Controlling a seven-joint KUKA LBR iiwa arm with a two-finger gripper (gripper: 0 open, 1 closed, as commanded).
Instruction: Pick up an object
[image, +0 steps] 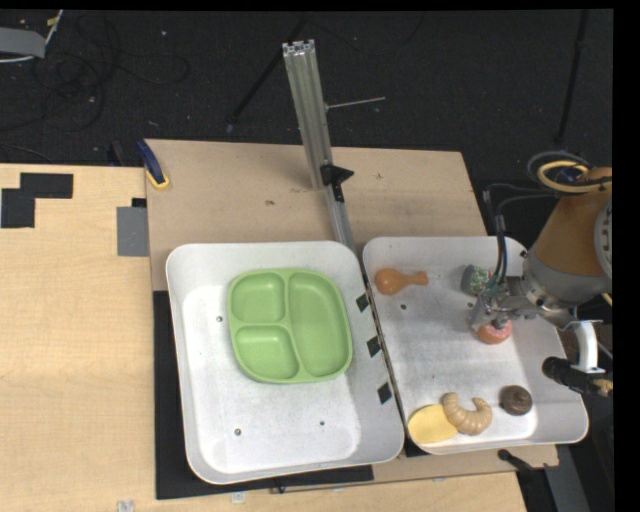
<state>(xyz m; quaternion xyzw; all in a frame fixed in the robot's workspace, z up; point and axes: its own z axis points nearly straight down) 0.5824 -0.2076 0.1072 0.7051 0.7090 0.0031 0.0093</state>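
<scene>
1. Gripper (492, 312) sits low in the right bin (440, 345), in its far-right part, wrist pointing down. I can't tell whether it is spread or closed, because the tip is too small and cluttered at this angle.
2. Right under the tip, showing on its near side, is a small pink-red rounded object (494, 333). It is touching or very close. No grip is visible, so I'm not counting it as held.
3. That's the relation that matters: the target is straight below, with no sideways offset to speak of. It looks round with no clear long axis, so wrist yaw shouldn't matter much. My read is that the next move is a close and a straight lift.
4. Just beside the gripper, view-left and slightly farther back, is a small greenish thing (474, 279). I can't tell what it is.
5. Farther view-left and well apart is an orange drumstick-shaped object (395, 282). Its long axis runs roughly across the view, thin end toward the gripper.
6. Toward the near edge from the gripper is a brown ring-like piece (516, 400). Beyond it to the near-left, a tan curled object (468, 414) touches a yellow flat piece (430, 427).
7. Farthest out is a green divided plate (290, 325) in the left bin (200, 400) — irrelevant to this grab.
8. Risk, as a guess — a small round part could squirt sideways if the close is off-centre.
</scene>
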